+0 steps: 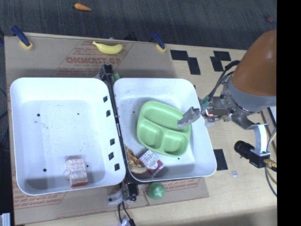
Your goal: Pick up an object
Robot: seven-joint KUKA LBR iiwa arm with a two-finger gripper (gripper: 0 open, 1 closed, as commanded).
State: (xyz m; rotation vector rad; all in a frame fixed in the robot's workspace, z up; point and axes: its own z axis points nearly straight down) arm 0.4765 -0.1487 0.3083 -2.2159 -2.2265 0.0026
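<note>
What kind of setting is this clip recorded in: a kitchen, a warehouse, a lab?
Most likely a robot lab's grasping test bench. Two shallow white bins sit clamped on cardboard, holding mixed props such as a green divided tray, with a toy banana nearby, and the arm reaches in over carpet.

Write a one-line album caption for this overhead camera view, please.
Robot arm's end effector over a green divided tray in the right bin, snack packets beside it.
</note>
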